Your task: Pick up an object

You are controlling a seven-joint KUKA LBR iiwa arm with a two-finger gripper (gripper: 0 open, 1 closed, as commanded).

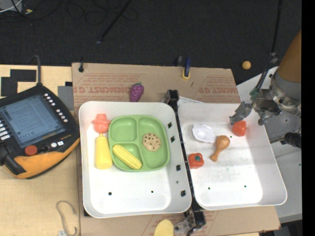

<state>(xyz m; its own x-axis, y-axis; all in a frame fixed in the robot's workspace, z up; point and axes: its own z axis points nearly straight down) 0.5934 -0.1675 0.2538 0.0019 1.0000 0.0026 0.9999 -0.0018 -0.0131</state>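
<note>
A: Starting big: worktop (39, 200) is tan board, with cardboard under two shallow white bins. Left bin (128, 200), glossy plastic, rounded rim; its near half is bare. Right bin (246, 191) same make, near half bare too, faint smudges on the floor.

B: Arm?

A: Arm (290, 68) comes in from the right, orange band over grey wrist. Pincer (248, 113) sits over the right bin's far right corner, close to the rim. Can't tell if it's wide or narrow, too dark and blurred.

B: Holding anything?

A: Nothing visible between the tips. Red tomato (239, 128), round and smooth, lies on the bin floor just below it.

B: Other right-bin stuff?

A: Tan drumstick (220, 146), tapered, mid-bin. White crumpled piece (203, 132) just left of it. Small red block-like toy (196, 160) near the left wall.

B: Left bin?

A: Green divided plate (140, 127), rounded square. Yellow corn cob (127, 156), ridged, in its near compartment; cookie (151, 141), speckled, in the right one. Yellow bottle with red cap (102, 146) touching the plate's left edge.
</note>
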